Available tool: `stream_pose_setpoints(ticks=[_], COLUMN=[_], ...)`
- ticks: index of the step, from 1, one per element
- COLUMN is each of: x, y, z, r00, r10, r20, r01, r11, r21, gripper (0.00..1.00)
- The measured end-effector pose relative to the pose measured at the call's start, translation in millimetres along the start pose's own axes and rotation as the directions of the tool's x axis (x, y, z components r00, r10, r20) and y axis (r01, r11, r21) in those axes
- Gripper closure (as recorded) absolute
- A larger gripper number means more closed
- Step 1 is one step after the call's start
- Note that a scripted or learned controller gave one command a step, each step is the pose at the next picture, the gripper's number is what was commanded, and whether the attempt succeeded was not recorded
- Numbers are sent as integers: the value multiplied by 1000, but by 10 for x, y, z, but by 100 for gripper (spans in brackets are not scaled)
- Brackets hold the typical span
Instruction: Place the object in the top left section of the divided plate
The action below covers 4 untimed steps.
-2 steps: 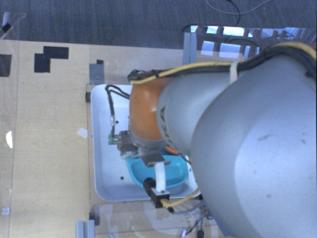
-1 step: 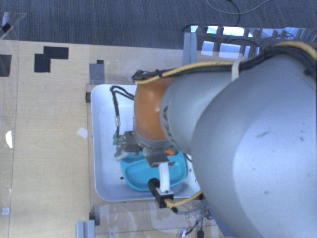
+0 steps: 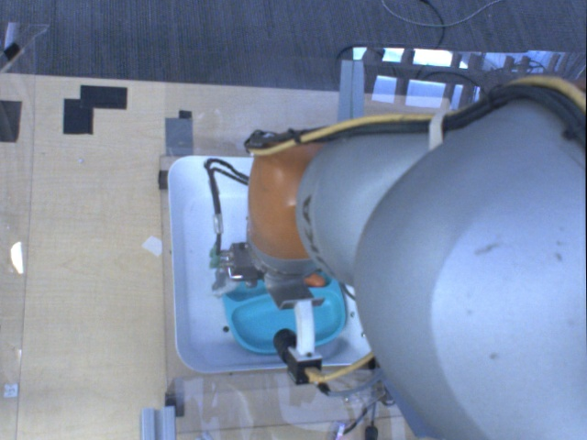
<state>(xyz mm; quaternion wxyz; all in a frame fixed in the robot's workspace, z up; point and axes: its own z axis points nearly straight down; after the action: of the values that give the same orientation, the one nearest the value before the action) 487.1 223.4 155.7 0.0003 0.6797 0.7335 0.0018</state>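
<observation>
A blue divided plate (image 3: 249, 324) lies in the near part of the white bin (image 3: 190, 246). My gripper (image 3: 277, 291) hangs straight over the plate's far half and hides most of it, dividers included. The orange wrist band (image 3: 275, 204) and the big grey arm cover the plate's right side. A small orange thing (image 3: 315, 280) peeks out just right of the gripper, at the plate's far right rim. Whether it is held or lying on the plate is hidden.
A black cable (image 3: 216, 200) loops from the wrist down the bin's left half. A white scrap (image 3: 152, 244) lies on the wooden bench left of the bin. Black markers (image 3: 92, 106) sit far left, and a grey bracket (image 3: 180, 134) stands at the bin's far corner.
</observation>
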Motion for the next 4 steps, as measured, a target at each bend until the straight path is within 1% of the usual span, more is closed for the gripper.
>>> stream_pose_setpoints(ticks=[4], x=[0], y=[0], z=[0], r00=[1000], r10=[0], r20=[0], r01=[0], r11=[1000], r21=[0], gripper=[0])
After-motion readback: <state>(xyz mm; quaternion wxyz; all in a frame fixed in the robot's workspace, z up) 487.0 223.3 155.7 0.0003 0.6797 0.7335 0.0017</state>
